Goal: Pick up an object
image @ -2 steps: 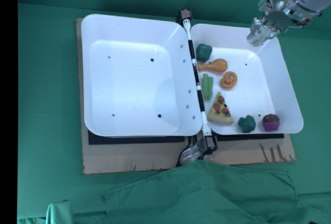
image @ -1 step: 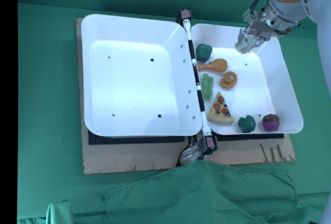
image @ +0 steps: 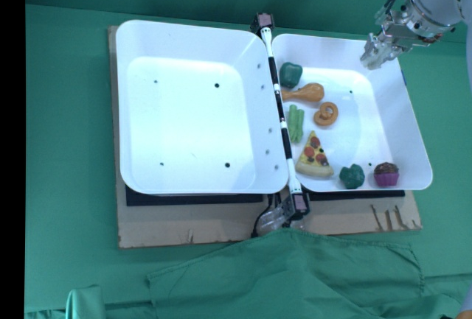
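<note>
**Arm poised above the right bin, nothing picked yet**

The gripper point(image: 375, 54) hangs over the far right corner of the right bin point(image: 413, 135), well above the floor of the bin and well apart from every toy in it. Nothing shows between its fingers. From this slant and at this size I cannot tell whether the fingers are apart or together.

All the candidates lie in the right bin. Along its left wall sit a green pepper point(image: 290, 74), a chicken drumstick point(image: 305, 93), a bunch of green beans point(image: 296, 122) and a pizza slice point(image: 315, 156). A pretzel point(image: 326, 113) lies just right of the drumstick, nearer the middle. Near the front edge are a second dark green vegetable point(image: 352, 175) and a cupcake point(image: 386, 174). The left bin point(image: 188, 107) holds no toys.

The step in hand looks like the approach: no object has been chosen by contact. The next move probably calls for travel leftward and toward the front, then a descent with the fingers spread wide enough to straddle one toy. The pretzel and the cupcake stand clear of their neighbours, so they seem the easier targets; the drumstick, pepper and beans crowd the bin wall, leaving little room for a finger.
</note>
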You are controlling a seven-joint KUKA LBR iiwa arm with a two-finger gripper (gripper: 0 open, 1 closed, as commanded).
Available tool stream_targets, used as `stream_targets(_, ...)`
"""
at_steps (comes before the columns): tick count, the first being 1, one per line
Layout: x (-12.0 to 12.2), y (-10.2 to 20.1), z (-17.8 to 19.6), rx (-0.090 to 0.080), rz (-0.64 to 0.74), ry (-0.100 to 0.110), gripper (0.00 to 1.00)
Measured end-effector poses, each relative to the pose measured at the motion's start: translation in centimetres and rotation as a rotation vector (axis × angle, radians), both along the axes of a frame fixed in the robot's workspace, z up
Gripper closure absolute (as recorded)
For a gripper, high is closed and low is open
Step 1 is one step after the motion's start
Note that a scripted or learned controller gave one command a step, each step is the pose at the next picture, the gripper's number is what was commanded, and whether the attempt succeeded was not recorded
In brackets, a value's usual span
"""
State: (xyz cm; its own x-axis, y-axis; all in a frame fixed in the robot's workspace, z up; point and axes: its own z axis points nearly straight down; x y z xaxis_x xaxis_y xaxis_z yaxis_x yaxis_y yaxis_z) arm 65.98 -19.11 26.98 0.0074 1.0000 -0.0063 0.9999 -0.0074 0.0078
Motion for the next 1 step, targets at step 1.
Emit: stream_targets(1, -3.71, 6.52, -2.78, 0.007, 0.009, 0.009, 1.0)
